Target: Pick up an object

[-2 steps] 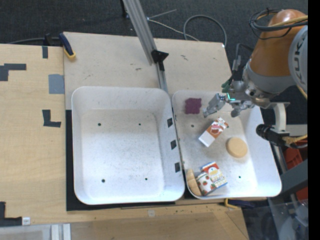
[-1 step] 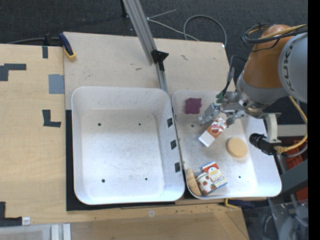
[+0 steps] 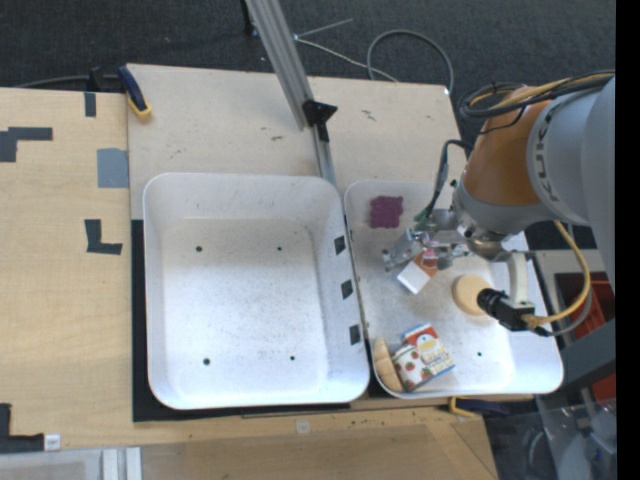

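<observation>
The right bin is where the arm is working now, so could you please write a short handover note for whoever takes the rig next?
Gripper: low inside the right bin, just above a small white block; no grasp can be confirmed.
Things in that bin: purple piece near the far wall, tan round object to the arm's side, printed carton near the front, brown item beside it.
Done: arm lowered into the bin.
Left: secure one object and lift it clear.
</observation>
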`<state>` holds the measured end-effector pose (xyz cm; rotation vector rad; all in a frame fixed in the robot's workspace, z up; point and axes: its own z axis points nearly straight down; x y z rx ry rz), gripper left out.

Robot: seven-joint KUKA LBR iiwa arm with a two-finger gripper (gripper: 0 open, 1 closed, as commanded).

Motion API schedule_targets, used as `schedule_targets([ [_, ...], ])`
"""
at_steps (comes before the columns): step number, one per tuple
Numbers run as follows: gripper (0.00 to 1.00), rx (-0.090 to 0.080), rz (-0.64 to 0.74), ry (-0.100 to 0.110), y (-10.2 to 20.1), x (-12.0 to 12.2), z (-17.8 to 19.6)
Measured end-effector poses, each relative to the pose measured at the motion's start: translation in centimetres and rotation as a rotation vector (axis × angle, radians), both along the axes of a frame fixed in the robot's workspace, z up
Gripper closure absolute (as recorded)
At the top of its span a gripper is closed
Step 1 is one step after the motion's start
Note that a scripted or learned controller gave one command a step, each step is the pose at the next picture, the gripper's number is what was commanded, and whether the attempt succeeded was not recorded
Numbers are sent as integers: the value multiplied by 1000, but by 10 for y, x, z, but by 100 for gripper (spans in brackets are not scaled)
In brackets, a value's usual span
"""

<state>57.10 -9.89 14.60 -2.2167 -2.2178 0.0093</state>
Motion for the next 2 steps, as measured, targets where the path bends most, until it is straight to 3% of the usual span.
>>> schedule_targets([
  [1, 0, -6, 0, -25, -2, 5, -30],
  [2, 100, -7, 1, -27, -2, 6, -21],
])
